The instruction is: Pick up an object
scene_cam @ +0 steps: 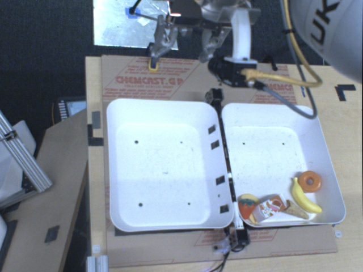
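Two shallow white bins sit side by side on the bench [93, 84], the left bin [113, 152] touching the right bin [323, 152] along a shared edge with dark clips [215, 145]. Under them lies a printed cardboard sheet [142, 78]. An aluminium rail [22, 157] leans at far left.

I see the candidate objects bunched in the right bin [317, 146], down at its five o'clock corner. A yellow banana [303, 197] lies flat, curved, running from about eleven to five o'clock. At its one o'clock end sits an orange ring-shaped piece [309, 181] — like a small doughnut — touching or just beside the banana. At the banana's eight o'clock lies a small white-and-red packet [269, 208], tilted, and at nine o'clock of that a red-orange rounded item [247, 205] against the bin's left wall.
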Controlling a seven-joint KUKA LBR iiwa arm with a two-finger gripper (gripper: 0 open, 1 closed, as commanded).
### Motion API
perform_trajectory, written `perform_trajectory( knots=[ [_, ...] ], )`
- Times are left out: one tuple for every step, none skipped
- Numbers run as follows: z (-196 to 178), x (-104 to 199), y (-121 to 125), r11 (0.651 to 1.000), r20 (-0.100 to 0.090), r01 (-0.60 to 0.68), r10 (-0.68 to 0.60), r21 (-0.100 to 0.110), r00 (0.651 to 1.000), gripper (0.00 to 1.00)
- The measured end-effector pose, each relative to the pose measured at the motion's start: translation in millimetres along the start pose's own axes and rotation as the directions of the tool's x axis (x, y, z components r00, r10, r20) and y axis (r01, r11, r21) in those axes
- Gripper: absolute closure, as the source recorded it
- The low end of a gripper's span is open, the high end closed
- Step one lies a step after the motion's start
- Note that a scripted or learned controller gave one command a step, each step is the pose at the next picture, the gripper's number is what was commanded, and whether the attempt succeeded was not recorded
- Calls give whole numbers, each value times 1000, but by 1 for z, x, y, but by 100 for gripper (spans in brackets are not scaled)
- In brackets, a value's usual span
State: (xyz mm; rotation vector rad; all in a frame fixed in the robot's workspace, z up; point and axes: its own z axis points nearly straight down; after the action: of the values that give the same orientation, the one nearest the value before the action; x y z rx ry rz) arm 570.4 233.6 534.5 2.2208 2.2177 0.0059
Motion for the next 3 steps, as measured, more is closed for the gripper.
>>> perform_trajectory(
  knots=[
    [-1, 1, -75, 1000, -1, 8, -8, 4, 1000, 0],
    [-12, 1, -72, 1000, -2, 8, -8, 1, 1000, 100],
    [22, 0, -85, 1000, 1, 6, -6, 6, 1000, 100]
  ],
)
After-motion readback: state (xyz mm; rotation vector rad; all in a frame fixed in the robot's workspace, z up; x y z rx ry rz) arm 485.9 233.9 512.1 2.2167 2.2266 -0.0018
